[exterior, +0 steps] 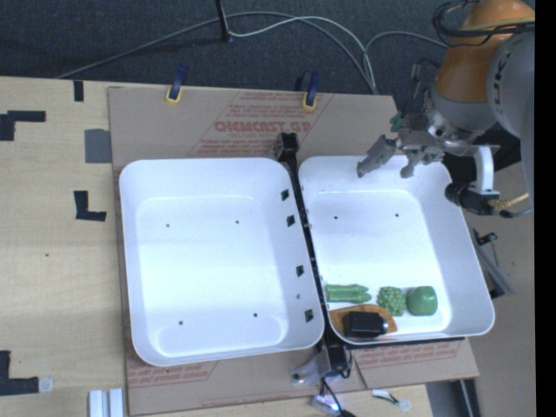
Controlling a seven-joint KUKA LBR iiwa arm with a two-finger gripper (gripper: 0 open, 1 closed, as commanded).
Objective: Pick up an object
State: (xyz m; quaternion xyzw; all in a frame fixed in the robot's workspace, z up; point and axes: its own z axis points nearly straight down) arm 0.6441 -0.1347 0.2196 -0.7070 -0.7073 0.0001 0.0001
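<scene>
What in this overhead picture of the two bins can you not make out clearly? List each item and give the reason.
- Black object: too small and dark to identify; it covers much of the orange piece beneath.
- Bumpy green item: too small to name.
- Arm: cut off by the right edge.
- End effector: blurred.

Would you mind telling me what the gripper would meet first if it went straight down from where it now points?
Probably the bare white floor of the right bin near its far edge. The gripper, fingers spread, hangs over that corner, well away from the items clustered at the near edge; depth is hard to judge.
</scene>
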